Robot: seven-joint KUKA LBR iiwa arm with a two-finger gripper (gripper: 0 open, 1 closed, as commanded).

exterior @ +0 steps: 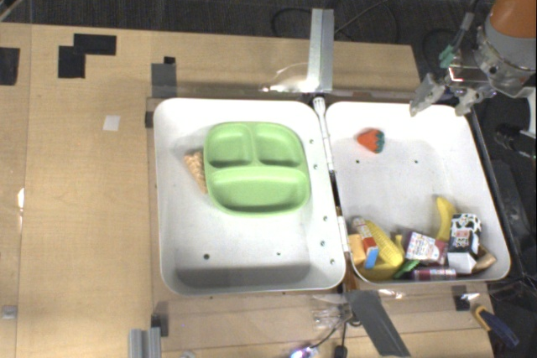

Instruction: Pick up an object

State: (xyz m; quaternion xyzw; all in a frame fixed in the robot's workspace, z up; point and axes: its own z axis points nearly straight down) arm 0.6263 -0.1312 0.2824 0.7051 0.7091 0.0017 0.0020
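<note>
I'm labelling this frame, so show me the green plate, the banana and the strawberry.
green plate (255,167): camera view, its middle divider.
banana (443,216): camera view, mid-length of the peel.
strawberry (370,140): camera view, its red body.

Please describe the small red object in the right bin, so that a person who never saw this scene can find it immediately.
Look at the right bin, the one without the green divided plate. Most of its contents are heaped along the near edge, but the red object lies alone in the far half, close to the wall shared with the left bin. It is small, rounded, red-orange with a greenish patch on one side, and nothing touches it.
</note>
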